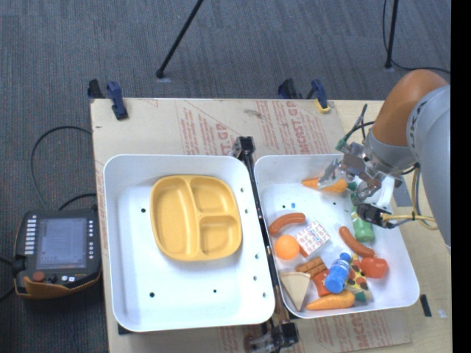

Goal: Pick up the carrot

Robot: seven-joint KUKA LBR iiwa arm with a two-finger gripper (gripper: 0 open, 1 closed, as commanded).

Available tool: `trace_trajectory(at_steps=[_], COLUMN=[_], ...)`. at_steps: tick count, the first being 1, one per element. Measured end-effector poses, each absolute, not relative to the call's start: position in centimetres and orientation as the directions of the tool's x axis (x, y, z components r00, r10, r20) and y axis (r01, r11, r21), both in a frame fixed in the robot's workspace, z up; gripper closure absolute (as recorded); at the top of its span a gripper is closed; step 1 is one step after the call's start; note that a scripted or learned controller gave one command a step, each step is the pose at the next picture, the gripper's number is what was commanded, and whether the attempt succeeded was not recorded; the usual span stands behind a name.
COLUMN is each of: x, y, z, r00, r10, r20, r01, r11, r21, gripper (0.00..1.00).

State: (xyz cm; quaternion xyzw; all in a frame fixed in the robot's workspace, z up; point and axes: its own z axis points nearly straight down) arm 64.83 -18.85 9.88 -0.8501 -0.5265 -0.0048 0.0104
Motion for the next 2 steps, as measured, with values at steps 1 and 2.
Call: trace_trajectory(at_steps=[1, 2], x=[64.78, 64.78], y=[-19.13, -19.1], z=[10.85, 10.83], r00=[0.443, 0.442], r10=[0.896, 0.897], r20=[0.012, 0.012], r01=[0.896, 0.897], r11=[-0.443, -0.442], r21=[-0.008, -0.009], gripper=[1.0, 0.0])
